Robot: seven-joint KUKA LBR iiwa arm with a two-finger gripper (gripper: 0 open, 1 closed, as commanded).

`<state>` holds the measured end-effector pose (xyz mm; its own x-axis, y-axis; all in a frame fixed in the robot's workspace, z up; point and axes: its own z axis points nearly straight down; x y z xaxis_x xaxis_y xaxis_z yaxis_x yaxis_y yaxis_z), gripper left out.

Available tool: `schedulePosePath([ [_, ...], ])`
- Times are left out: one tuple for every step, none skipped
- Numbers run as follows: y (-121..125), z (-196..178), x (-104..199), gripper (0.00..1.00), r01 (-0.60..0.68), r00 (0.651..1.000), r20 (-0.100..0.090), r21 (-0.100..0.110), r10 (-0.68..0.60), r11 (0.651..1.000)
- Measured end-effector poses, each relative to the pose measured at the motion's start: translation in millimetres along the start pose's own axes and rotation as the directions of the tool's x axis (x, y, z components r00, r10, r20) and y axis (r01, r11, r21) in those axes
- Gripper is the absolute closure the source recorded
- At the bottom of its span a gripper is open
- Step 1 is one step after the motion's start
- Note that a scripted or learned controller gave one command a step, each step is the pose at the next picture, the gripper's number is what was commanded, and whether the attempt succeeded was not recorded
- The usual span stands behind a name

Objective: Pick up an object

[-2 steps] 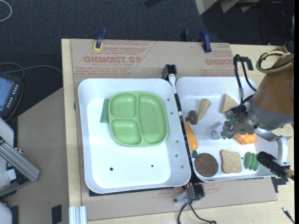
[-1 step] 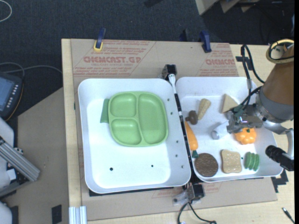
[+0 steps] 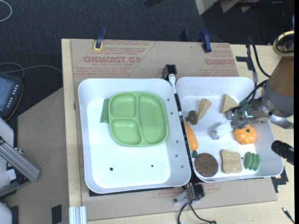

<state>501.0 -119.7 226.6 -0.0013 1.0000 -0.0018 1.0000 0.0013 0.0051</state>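
Dark grey carpet floor (image 3: 70,13) across the top of the frame, pale wooden bench (image 3: 42,139) below, brown cardboard sheet (image 3: 140,55) clamped by blue clips (image 3: 204,40) at top edge, even light.

A: What writing can be read here?

B: Red print on the brown cardboard sheet (image 3: 140,55) under the bins, along its far edge. At the left it reads "CHEMCAST. G P".

A: Anything more?

B: At the far right the same red print repeats, slanted and too cut off to read.
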Motion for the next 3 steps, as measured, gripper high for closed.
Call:
schedulePosePath([
  [1.8, 7.0, 62.7, 1.00, 0.005, 1.000, -0.005, 0.007, -0.005, 1.000],
  [6.6, -8.1, 96.9, 1.00, 0.003, 1.000, -0.002, 0.002, -0.003, 1.000],
  [-2.3, -7.6, 94.8, 1.00, -0.002, 1.000, -0.002, 0.007, 0.002, 1.000],
])
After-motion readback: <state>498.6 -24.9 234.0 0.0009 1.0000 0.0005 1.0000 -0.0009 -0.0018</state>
